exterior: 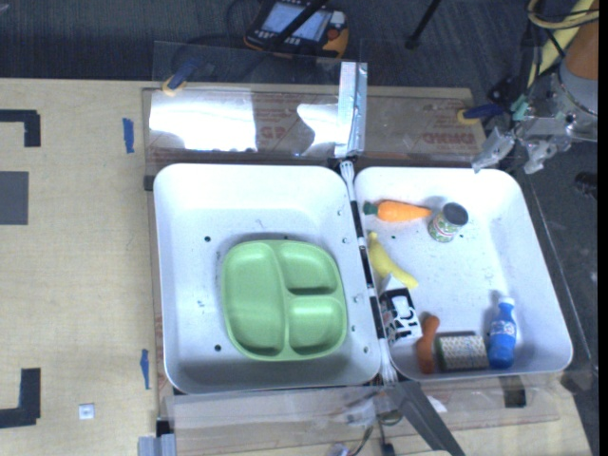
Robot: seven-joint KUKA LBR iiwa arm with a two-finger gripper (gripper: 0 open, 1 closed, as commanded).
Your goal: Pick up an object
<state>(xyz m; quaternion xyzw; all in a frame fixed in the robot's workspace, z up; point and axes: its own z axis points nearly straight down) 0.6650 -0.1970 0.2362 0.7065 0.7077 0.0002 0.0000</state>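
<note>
You are looking down on the counter (76, 255), and the right-hand bin (546, 255) is serving as the landmark here. The claw (513, 150) is hanging just outside that bin's far right corner, above its rim, and nothing is sitting between its fingers; whether they are apart or together you cannot tell at this size. Inside the bin, a carrot (403, 212) is lying near the far wall, with a small tin can (446, 222) just beside it toward the arm's side. A banana (389, 262) is lying along the bin's left wall, and a black-and-white card (400, 313) is resting nearer the camera against that same wall. At the bin's near edge a brush (450, 348) is lying flat, and a blue bottle (502, 331) is standing just beside it. To the left of the landmark bin, a green divided plate (283, 297) is sitting in the other bin (180, 207).
</note>
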